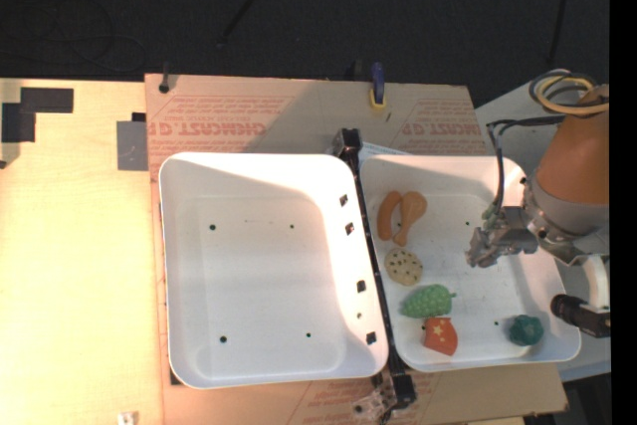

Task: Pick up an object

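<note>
**Jaws low in the right bin, objects lying to their left**

We see the arm (575,176) reaching in from the right, its jaws (485,252) hanging low over the floor of the right bin (468,176). We cannot tell from this slant whether the jaws are released or clenched, and nothing shows between them.

The pickable things all lie apart from the jaws. Left of the jaws and a little farther up the bin lies an orange drumstick-shaped piece (400,213). Left of the jaws and slightly nearer the front rests a tan speckled cookie (403,266). Nearer still, left and forward of the jaws, a green bumpy piece (427,300) lies just above a red piece with a small yellow mark (440,334); the two look close to touching. Forward and slightly right of the jaws, near the bin's front corner, sits a teal ball-like thing (525,329).

Well to the left of the jaws, past the black clips on the shared rim, the left bin (199,176) stands on brown cardboard (249,119) laid over the desk (70,264).
</note>
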`<state>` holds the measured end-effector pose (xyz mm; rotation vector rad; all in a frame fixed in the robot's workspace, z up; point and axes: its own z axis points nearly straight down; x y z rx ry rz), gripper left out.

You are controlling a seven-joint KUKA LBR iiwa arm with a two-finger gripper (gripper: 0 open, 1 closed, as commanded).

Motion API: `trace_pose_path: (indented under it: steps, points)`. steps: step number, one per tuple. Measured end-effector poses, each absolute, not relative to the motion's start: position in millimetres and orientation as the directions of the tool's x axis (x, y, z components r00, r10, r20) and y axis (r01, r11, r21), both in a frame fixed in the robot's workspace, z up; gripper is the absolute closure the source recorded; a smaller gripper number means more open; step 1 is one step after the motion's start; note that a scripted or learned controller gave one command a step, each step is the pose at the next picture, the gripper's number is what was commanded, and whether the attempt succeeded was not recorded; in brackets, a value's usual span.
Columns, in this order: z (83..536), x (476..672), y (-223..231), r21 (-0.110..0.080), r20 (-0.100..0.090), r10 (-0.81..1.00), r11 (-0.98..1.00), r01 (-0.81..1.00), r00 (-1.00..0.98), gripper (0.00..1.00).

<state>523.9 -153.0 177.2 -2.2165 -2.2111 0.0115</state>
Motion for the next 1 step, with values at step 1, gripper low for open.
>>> trace_pose_path:
  steps: [1]
  points:
    - [330.4, 493.5, -116.9, 0.014, -0.001, 1.000, 0.003, 1.000, -0.003, 1.00]
